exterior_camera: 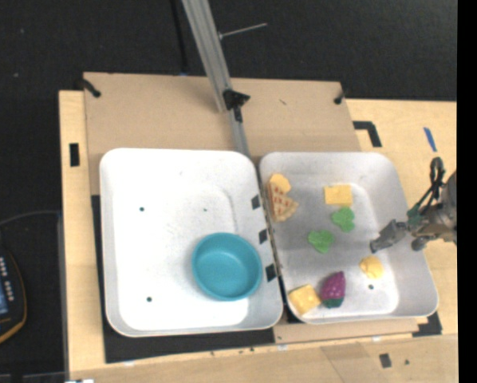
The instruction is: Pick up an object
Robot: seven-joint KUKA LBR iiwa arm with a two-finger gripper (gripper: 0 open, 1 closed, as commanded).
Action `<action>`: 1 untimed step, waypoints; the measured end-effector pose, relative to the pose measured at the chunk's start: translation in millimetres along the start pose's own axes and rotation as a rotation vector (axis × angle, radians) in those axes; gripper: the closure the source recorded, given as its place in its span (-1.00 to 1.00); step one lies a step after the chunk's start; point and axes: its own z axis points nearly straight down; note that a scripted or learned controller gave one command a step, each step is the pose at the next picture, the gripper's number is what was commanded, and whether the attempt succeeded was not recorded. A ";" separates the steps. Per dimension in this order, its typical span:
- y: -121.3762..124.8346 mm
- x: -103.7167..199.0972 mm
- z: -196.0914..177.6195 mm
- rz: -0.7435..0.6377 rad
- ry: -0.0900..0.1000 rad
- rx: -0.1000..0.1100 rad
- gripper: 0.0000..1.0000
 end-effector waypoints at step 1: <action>0.1 0.0 -0.1 0.001 0.000 -0.001 -1.00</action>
